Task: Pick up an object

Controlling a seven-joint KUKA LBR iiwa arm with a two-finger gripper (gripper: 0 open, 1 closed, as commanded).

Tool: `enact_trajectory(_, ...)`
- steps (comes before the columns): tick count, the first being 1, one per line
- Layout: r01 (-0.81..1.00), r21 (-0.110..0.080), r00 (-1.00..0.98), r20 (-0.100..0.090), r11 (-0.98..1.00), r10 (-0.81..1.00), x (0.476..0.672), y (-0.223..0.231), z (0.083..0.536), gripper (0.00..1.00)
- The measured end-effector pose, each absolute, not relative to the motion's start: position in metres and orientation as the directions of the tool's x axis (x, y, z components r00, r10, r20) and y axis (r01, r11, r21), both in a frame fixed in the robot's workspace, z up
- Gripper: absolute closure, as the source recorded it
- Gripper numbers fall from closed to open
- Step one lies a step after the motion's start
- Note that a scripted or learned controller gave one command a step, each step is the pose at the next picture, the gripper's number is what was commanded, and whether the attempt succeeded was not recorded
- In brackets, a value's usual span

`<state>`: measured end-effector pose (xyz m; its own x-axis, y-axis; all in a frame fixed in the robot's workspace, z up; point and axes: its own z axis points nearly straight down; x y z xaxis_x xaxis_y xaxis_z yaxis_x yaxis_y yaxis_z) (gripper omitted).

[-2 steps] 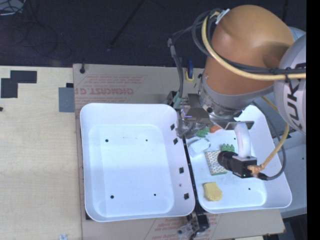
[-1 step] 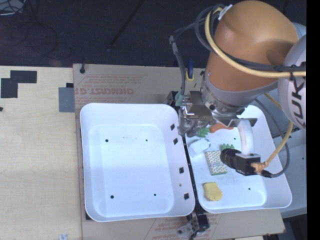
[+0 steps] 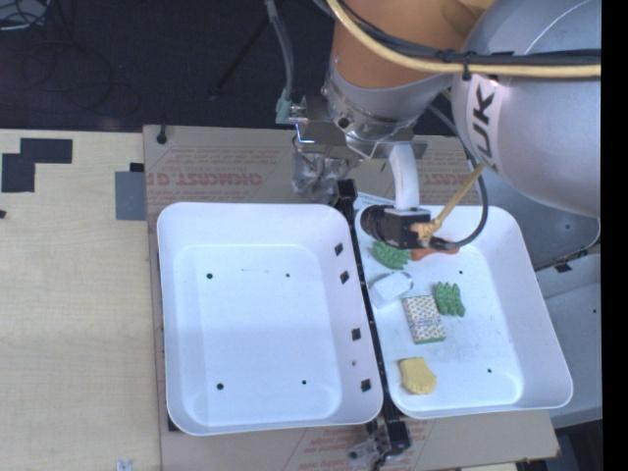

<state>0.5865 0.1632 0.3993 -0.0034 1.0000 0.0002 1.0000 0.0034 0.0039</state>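
Arm [image 3: 530,77] fills the top right of your view, a grey shell with the orange band beside it, reaching in from the right. Beneath it you have the brown board [image 3: 226,160] with red lettering, which carries the two white bins side by side. A pale wooden surface [image 3: 69,302] with black and grey patches runs off to the left of the board.

The left bin [image 3: 177,263] shows you its white floor with a few small dark dots. The right bin [image 3: 535,361] holds the objects you could pick.

The gripper [image 3: 319,173] hangs over the board just behind the bins' far rims, near the seam between them and well apart from every object. From this angle you cannot tell whether it is apart or together.

In the right bin, a speckled block [image 3: 424,318] lies near the middle. A yellow lump [image 3: 418,375] sits closer to the near rim. A green piece [image 3: 449,298] lies just beside the block's right edge, and a second green piece [image 3: 391,255] lies toward the far left corner. A whitish scrap [image 3: 392,286] lies between that second green piece and the block. An orange sliver [image 3: 429,254] shows just right of the second green piece.
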Motion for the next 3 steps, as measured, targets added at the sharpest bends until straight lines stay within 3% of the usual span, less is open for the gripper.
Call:
enact_trajectory(1, 1.000, 0.002, -0.003, 0.000, 0.003, 1.000, 0.637, 0.219, 0.412, 1.00)
enact_trajectory(2, 1.000, -0.007, -0.003, -0.002, 0.003, 1.000, 0.619, 0.244, 0.387, 1.00)
enact_trajectory(3, 1.000, -0.013, -0.004, -0.004, 0.004, 1.000, 0.512, 0.243, 0.353, 1.00)
